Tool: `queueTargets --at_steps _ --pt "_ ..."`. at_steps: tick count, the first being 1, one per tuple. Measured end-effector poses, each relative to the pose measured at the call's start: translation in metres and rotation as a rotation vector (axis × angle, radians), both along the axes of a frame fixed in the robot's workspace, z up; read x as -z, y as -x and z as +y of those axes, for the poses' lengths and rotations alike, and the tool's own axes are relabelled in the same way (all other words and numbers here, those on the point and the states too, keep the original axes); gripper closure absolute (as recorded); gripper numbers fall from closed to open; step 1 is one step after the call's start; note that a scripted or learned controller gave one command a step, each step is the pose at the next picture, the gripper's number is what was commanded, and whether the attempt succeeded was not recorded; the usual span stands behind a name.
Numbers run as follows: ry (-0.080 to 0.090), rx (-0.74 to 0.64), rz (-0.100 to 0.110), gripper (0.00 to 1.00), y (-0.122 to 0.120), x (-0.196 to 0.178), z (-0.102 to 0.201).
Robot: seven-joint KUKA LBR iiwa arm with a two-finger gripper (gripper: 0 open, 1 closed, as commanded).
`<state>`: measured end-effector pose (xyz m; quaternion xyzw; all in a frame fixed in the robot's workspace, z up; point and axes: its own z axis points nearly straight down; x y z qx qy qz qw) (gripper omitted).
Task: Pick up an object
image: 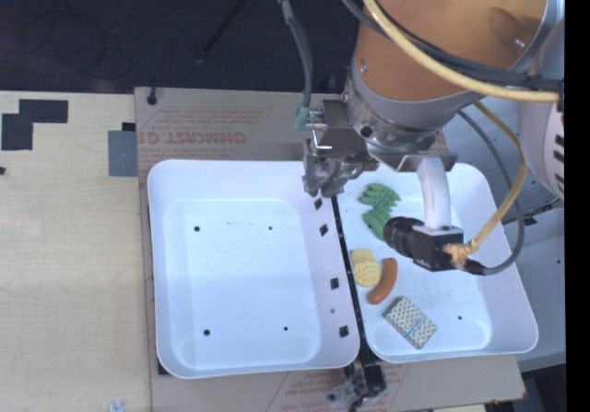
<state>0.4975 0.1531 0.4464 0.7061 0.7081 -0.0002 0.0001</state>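
My gripper (324,182) hangs over the far end of the rim between the two bins, at the top left corner of the right bin (502,309). Its tips are dark and blurred against the rim. In the right bin lie a green leafy toy (379,204), a yellow corn piece (364,265), an orange-brown sausage (383,279) and a small patterned green-white block (410,322). The leafy toy is closest, just right of the gripper. Nothing shows in the gripper.
The left bin (175,217) sits beside the right one. A black connector (413,241) on a white and yellow cable hangs over the middle of the right bin, just right of the corn. The arm's big orange-banded body (442,23) covers the back right.
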Motion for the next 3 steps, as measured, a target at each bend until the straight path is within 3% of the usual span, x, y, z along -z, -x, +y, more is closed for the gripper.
queueTargets --at_steps 1,2,3 --pt "-0.002 -0.003 -0.002 1.0 0.008 -0.059 0.045" --pt "0.005 0.004 0.015 1.0 0.024 0.147 0.037" --pt "0.003 0.007 0.009 1.0 0.022 0.131 0.036"
